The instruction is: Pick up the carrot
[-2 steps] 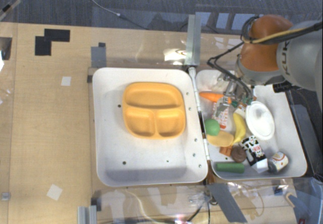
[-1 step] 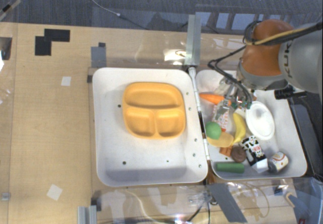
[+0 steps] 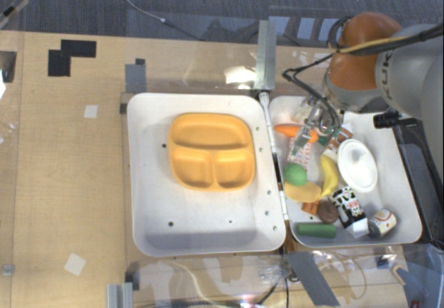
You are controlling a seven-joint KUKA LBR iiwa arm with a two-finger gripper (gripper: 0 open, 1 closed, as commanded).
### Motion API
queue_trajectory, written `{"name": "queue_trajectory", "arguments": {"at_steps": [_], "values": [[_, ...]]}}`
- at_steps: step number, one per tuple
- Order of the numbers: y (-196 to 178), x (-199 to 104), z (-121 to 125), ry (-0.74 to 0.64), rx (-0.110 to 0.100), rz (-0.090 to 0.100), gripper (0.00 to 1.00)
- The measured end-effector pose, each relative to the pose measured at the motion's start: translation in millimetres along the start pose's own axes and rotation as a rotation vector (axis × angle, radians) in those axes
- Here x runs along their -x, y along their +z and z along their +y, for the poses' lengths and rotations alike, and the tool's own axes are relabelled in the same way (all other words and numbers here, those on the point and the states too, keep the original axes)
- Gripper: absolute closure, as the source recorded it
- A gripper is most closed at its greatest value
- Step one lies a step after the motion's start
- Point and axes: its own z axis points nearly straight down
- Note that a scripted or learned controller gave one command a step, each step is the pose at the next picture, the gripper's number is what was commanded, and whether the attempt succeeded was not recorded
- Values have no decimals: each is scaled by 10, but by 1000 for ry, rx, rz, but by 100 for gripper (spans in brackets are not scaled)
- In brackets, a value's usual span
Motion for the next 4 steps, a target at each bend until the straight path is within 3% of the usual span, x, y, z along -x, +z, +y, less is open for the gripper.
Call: {"name": "queue_trajectory", "arguments": {"at_steps": [1, 2, 3, 4], "values": [[-161, 50, 32, -4, 6, -23, 100], [-906, -77, 298, -125, 2, -3, 100], [-878, -88, 287, -124, 1, 2, 0], [-218, -77, -194, -172, -2, 12, 0]]}}
